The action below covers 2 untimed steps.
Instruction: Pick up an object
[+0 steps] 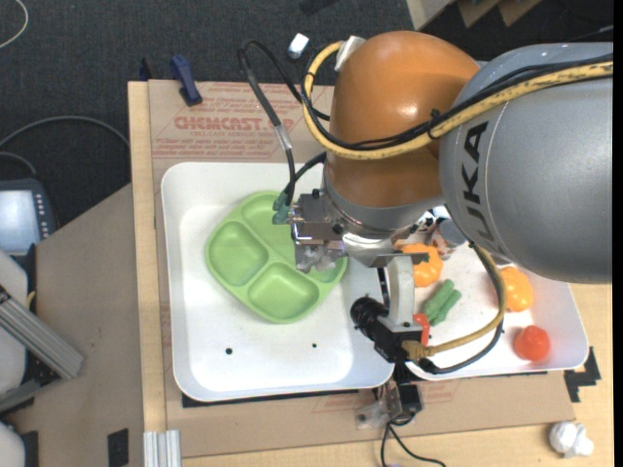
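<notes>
jaws lost under the wrist housing, so cannot tell whether apart or together. gripper (pixel 313 246) low over the middle of the frame, sitting at the right rim of a green divided tray (pixel 258 261), touching or just above it, hard to say which. grey arm (pixel 409 134) with its orange band filling the upper right and covering the seam between the two bins. left bin (pixel 195 348), shallow and white, holding the green tray toward its upper right part. tray pale green, rounded, moulded into three compartments: two toward the lower left plainly seen, the third partly under the gripper; tilted diagonally in the bin, glossy, lying flat. right bin (pixel 560 358) at lower right holding several small toys: an orange piece (pixel 425 263) just beside the wrist, a green ridged piece (pixel 440 303) below it, a yellow-orange piece (pixel 516 290) further right, and a red ball (pixel 531 342) near the lower right corner, apart from the rest. black and yellow cables (pixel 458 343) looping down over the near edge between the bins.
</notes>
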Each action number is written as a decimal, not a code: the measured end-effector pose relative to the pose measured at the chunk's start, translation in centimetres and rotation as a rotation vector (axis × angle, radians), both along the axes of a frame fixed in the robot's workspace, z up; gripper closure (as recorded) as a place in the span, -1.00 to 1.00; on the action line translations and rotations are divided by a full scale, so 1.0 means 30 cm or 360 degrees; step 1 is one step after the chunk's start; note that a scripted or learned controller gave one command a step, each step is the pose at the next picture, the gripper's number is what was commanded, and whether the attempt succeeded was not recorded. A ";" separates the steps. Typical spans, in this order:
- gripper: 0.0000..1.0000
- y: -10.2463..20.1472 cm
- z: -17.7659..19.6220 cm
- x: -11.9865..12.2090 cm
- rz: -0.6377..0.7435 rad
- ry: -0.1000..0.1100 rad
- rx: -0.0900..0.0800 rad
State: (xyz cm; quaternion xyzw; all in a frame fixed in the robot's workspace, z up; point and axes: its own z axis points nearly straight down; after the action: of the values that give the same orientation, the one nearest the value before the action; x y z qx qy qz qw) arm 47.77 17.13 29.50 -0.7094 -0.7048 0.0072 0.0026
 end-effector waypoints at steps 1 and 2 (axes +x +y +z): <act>1.00 -0.211 0.066 0.006 -0.0001 -0.0021 0.0009; 1.00 -0.303 0.831 0.007 0.0008 -0.0055 0.0016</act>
State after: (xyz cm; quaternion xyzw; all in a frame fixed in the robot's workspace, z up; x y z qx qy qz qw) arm 47.99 8.03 54.44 -0.7075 -0.7066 -0.0086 -0.0058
